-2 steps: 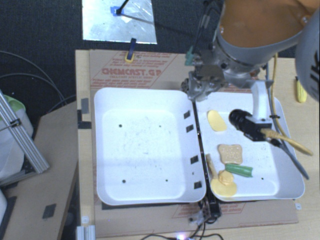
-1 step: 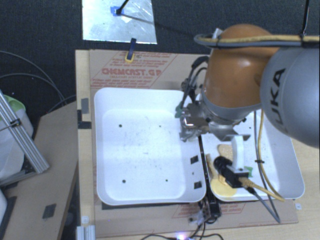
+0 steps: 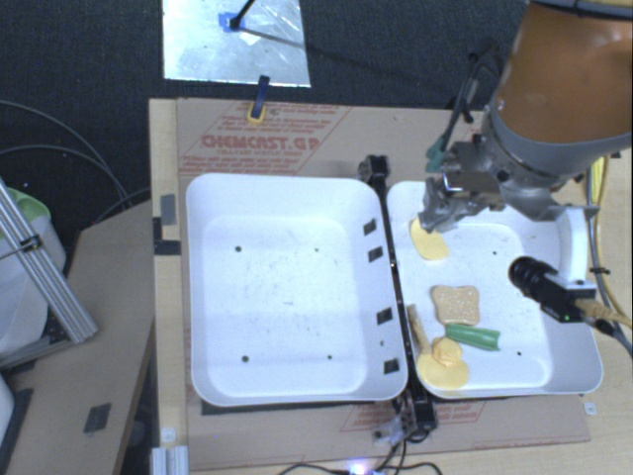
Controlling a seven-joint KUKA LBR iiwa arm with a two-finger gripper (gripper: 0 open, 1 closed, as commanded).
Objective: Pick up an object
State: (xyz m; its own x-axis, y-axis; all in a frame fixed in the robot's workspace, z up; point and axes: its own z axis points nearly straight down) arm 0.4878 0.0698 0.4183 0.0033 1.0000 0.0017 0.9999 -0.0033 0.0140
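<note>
The grey KUKA arm with its orange band point(image 3: 564, 57) is reaching in from the right and hanging over the far part of the shallow white right-hand bin point(image 3: 529, 369); the shallow white left-hand bin point(image 3: 277, 295) is lying well off to the gripper's left.

The two-finger gripper point(image 3: 440, 216) is hovering low at the far left corner of the right bin. Directly beneath and just in front of its tip, a pale yellow, flat, rounded toy food piece point(image 3: 429, 244) is lying on the bin floor, seemingly touching or nearly touching the tool. It looks light, thin and smooth, probably plastic or foam, so it is likely to slide or tip on the slick floor; a pinch across its narrower width, close to the floor, seems the best hold.

Farther in front of the gripper, toward the near side of the bin, a tan toast-shaped slice point(image 3: 457, 305) is lying flat, stiff-looking and low. Beyond it, a small green pod-shaped piece point(image 3: 473, 337) is resting beside a yellow rounded lump point(image 3: 442, 362).

Whether the tool is spread or pressed together I cannot tell, as the wrist body is hiding its tip. Nothing is showing gripped in it.
</note>
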